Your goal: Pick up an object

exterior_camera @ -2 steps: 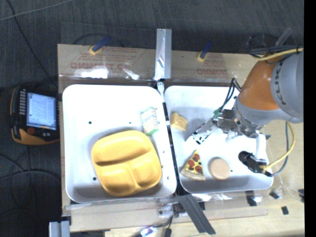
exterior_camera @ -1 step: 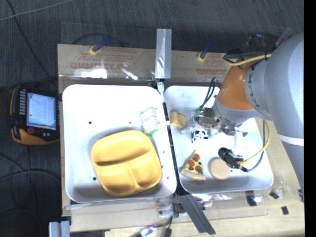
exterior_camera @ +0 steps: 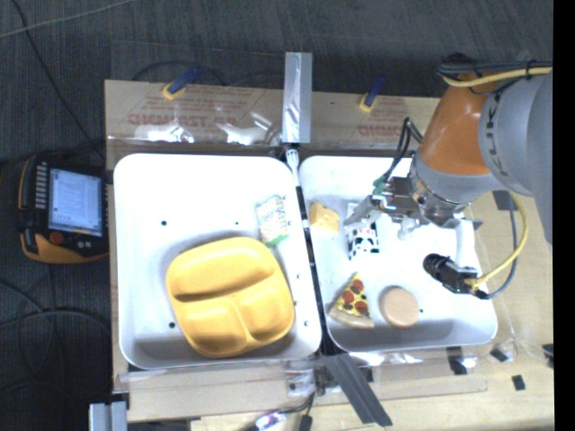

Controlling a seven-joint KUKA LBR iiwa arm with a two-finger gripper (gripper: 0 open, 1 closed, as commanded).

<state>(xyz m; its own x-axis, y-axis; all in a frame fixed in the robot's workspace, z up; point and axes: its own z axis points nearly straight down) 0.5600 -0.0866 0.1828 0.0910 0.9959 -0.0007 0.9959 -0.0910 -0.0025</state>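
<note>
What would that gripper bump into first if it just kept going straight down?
Probably the black-and-white cow-patterned toy, which lies right under the gripper in the right bin. Depth is hard to judge from above.

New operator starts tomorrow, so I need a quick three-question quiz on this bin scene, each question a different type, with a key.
1. True or false: the yellow divided tray lies in the left bin.
2. Multiple choice: which item lies nearest the front wall of the right bin? A) pizza slice toy B) black-and-white cow-print item C) pale yellow block
3. Fill in: the arm's pincer hangs over the ____ bin.

Key: 1 true. 2 A; the pizza slice sits beside the round tan disc, both near the front wall. 3 right.
</note>
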